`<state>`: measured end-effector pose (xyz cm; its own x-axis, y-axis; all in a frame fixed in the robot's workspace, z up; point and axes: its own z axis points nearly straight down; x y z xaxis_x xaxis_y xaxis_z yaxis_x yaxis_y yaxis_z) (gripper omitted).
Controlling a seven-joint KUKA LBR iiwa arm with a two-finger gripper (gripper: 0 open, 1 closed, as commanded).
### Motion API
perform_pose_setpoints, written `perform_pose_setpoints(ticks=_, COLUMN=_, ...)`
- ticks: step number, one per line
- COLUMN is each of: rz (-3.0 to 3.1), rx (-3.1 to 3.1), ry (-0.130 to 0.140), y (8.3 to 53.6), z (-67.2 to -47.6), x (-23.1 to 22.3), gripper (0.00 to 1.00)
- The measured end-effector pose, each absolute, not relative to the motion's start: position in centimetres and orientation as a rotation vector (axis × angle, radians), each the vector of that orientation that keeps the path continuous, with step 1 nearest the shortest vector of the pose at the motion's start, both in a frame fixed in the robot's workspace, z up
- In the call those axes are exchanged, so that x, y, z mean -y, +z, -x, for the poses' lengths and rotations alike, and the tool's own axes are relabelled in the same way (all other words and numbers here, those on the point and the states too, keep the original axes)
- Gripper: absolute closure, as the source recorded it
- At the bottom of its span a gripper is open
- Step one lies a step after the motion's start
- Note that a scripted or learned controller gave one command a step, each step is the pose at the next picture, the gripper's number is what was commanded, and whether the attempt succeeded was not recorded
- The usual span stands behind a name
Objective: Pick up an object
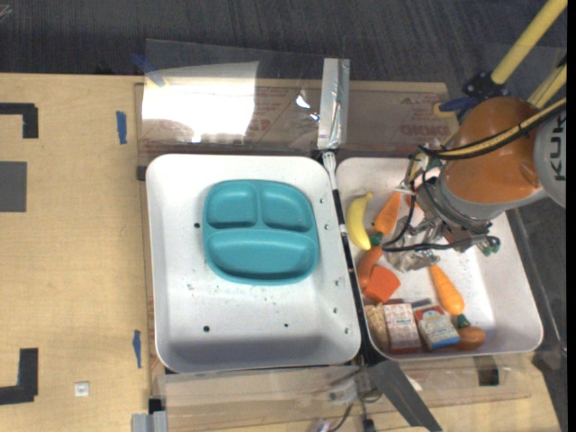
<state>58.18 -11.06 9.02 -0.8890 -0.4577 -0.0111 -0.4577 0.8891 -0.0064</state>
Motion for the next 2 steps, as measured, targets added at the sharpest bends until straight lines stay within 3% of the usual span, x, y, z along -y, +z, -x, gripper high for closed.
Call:
perform_pose_setpoints(ticks=1, rz=0.736, rx=-3.043, ry=-0.005, y=9.0, z=-58.1, x=11.1, gripper=0.00)
perform_pose_setpoints(ticks=2, rz=0.698, rx=-3.052, ry=-0.009, y=9.0, z=-53.2, x=16.6, gripper=0.00)
